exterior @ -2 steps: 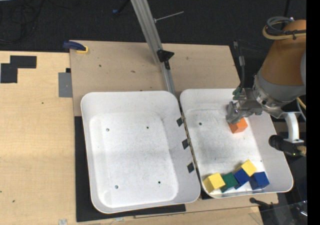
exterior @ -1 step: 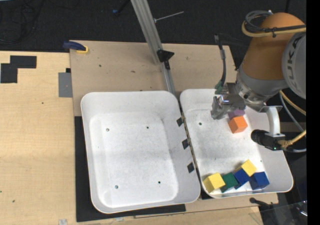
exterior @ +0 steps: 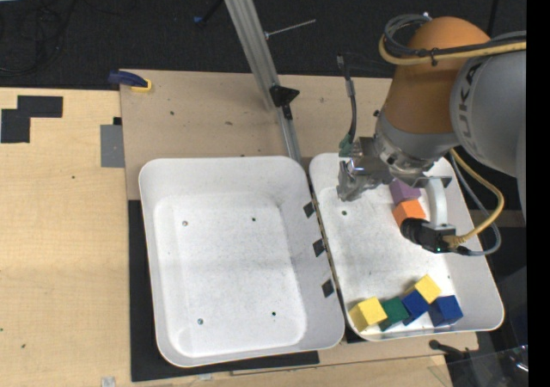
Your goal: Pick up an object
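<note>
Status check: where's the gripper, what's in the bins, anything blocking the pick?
Gripper over right bin's far end, nothing seen between its fingers. Blocks clustered at near edge: yellow, green, blue. Orange and purple pieces beside the wrist. Nothing blocks the cluster.

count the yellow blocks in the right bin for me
2, both near the front edge of the right bin: one yellow block at the left end of the cluster, another further right. The arm may hide more.
</note>
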Tool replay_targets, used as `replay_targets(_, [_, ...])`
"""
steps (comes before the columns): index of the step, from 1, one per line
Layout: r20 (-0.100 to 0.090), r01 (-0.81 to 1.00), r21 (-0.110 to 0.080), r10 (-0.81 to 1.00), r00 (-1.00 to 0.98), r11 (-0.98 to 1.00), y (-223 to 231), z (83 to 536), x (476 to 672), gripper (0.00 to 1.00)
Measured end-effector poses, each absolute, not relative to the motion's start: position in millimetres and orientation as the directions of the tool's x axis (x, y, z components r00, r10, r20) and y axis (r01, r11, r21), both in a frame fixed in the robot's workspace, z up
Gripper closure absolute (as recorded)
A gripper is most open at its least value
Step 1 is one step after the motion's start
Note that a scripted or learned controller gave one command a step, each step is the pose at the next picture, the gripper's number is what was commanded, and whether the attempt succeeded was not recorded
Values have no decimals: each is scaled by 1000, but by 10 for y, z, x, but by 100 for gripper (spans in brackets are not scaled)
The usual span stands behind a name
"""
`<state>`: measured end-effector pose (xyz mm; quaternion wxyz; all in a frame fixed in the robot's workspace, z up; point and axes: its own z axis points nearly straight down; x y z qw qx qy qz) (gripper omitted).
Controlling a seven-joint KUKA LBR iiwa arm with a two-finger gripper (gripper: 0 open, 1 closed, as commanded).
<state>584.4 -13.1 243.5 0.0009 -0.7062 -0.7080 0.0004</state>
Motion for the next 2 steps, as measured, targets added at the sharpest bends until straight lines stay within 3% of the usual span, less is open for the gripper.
replay_targets(2, [1, 1000, -3, 1000, -3, 3, 804, 2352, 6135, 100])
